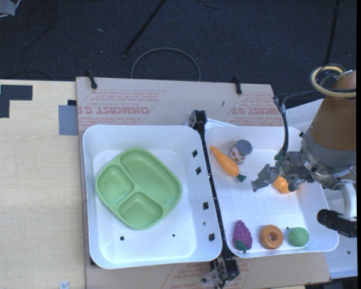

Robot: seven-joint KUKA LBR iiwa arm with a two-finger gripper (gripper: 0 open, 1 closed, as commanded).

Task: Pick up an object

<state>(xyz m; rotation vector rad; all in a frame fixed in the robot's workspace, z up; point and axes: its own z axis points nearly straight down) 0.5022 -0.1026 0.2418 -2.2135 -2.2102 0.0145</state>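
The right bin (259, 206) holds an orange carrot (224, 161) near its left wall, with a small grey-capped figure (241, 151) just behind it. Along its front edge lie purple grapes (242, 235), a brown donut (271, 236) and a green ball (298, 236). My gripper (263, 178) hangs low over the middle right of this bin, to the right of the carrot's tip. A small orange object (281, 185) sits right against the gripper's right side. I cannot tell whether it is held or lies on the bin floor.
The left bin (108, 239) carries a light green divided plate (138, 187). A black divider (207, 185) separates the two bins. The arm's grey and orange body (334, 131) covers the right bin's far right corner.
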